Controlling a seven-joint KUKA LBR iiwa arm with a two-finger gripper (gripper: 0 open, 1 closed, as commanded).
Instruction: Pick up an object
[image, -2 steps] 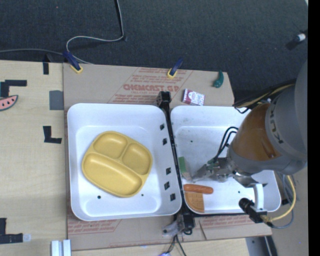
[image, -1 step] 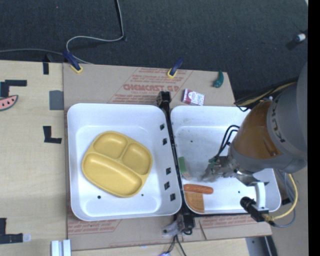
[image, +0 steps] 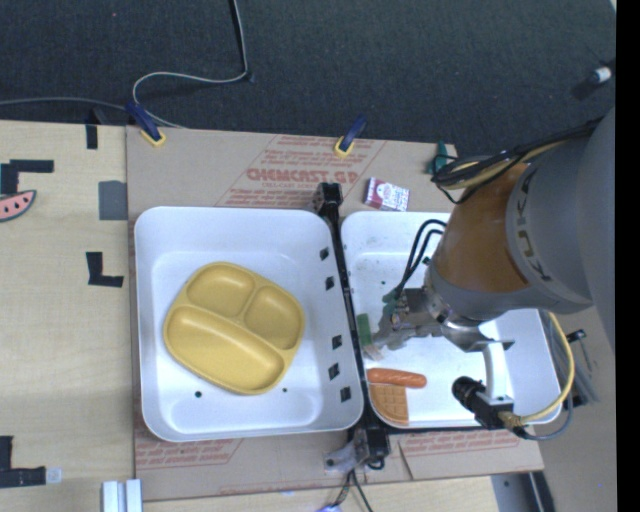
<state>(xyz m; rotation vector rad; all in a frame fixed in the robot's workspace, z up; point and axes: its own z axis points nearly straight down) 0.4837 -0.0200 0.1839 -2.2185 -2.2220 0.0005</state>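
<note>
Working in the right bin (image: 530, 385) of the 2, with the gripper (image: 395, 325) hanging low over that bin's left side, close to the wall shared with its neighbour. Not managing to tell from this slant whether the gripper is released or clenched, and not making out anything grasped in it. Taking the likeliest target to be the sausage (image: 397, 378), lying flat on its side near the right bin's front-left corner, just in front of the gripper and apart from it. Noting 1 flat orange waffle (image: 392, 404) touching or nearly touching the sausage, tucked deeper into that same corner of the right bin, and 1 small green piece (image: 364, 327) against the right bin's left wall. Judging the sausage to be light, probably a toy, smooth and rounded, so likely rolling or squirting out of a pinch set near either end. Aiming, therefore, across its short width at the middle of its length, coming straight down. Expecting crowding from the waffle and the right bin's front wall. Leaving alone the yellow plate (image: 233, 327), outside the right bin to its left, as too wide and flat to pinch.
</note>
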